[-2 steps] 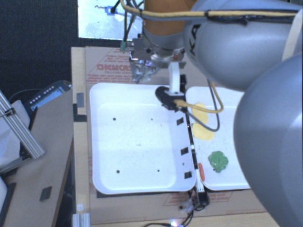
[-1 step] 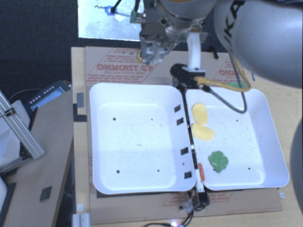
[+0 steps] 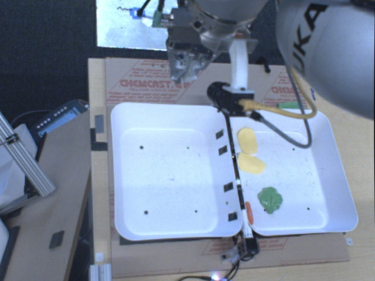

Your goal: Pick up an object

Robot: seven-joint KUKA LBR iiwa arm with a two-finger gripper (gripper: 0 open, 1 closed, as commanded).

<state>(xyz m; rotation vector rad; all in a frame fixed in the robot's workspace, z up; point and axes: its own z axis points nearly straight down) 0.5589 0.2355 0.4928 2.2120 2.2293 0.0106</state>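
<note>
**Arm raised at the back of the bench, objects lying in the right bin**

The left bin (image 3: 167, 180) sits bare-floored with only small dark marks on its white surface. Above its far edge, over the printed cardboard sheet (image 3: 140, 81) that lies under both bins, hangs the gripper (image 3: 183, 72), a metallic block under the arm's wrist (blurred and seen from above, so whether its fingers are apart or together cannot be told). Nothing shows between them.

Along the divider where the two bins meet, a small orange piece (image 3: 249, 213) lies near the front edge. Just to its right in the right bin (image 3: 328, 174) is a green leafy object (image 3: 270, 199). Behind that lie two yellow objects, one (image 3: 251, 164) near the bin's middle and another (image 3: 247, 140) just beyond it, the two nearly touching. A yellow cable (image 3: 281, 113) crosses the bin's far edge.
</note>
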